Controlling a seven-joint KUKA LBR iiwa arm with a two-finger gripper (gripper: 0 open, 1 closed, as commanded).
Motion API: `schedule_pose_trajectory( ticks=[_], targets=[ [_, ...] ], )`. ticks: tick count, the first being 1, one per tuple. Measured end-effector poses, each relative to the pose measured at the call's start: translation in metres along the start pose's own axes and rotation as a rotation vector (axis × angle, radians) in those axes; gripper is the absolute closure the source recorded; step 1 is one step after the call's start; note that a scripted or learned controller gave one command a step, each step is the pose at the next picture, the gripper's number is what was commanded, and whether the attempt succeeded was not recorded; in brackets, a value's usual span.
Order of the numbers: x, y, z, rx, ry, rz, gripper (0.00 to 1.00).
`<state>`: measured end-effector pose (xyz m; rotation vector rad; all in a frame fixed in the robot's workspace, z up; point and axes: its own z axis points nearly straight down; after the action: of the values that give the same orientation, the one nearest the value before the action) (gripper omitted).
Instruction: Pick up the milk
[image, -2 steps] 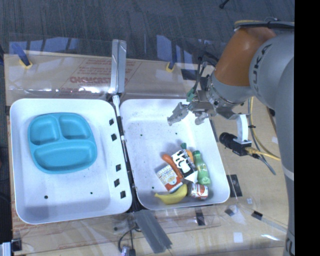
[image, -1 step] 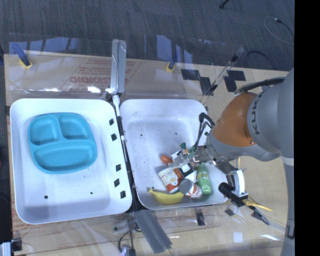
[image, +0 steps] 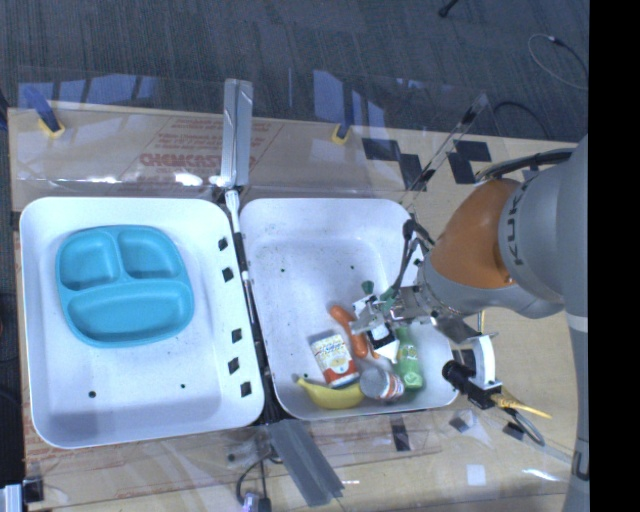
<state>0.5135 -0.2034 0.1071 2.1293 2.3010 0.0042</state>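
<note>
Two white bins sit side by side on the bench. The left bin (image: 40, 300) holds one blue tray (image: 125, 283) with three compartments, lying flat towards its far left part. The right bin (image: 300, 250) holds a small heap of items crowded into its near right corner.

In that heap, one milk carton (image: 333, 358), white with a red and orange label, lies tilted, its lower end touching one yellow banana (image: 330, 393) that curves along the bin's near wall. One orange carrot (image: 349, 327) lies just beyond the carton, touching its upper right side. One green bottle (image: 408, 365) lies at the right of the heap, and one grey can (image: 376, 382) lies between the carton and the bottle, touching the banana's right end.

The arm (image: 520, 240) reaches in from the right, its orange band (image: 475, 240) above the bin's right edge. The gripper (image: 383, 322) is low over the heap, just beside the carrot and above the top of the bottle, to the right of the carton and not on it. Clutter around the tips hides their state, so it cannot be told.
</note>
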Motion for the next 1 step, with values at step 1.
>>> schedule_pose_trajectory(
  ticks=[1],
  targets=[
    [0.0617, 0.0352, -0.0997, 0.009, 0.004, 0.076, 1.0]
  ],
)
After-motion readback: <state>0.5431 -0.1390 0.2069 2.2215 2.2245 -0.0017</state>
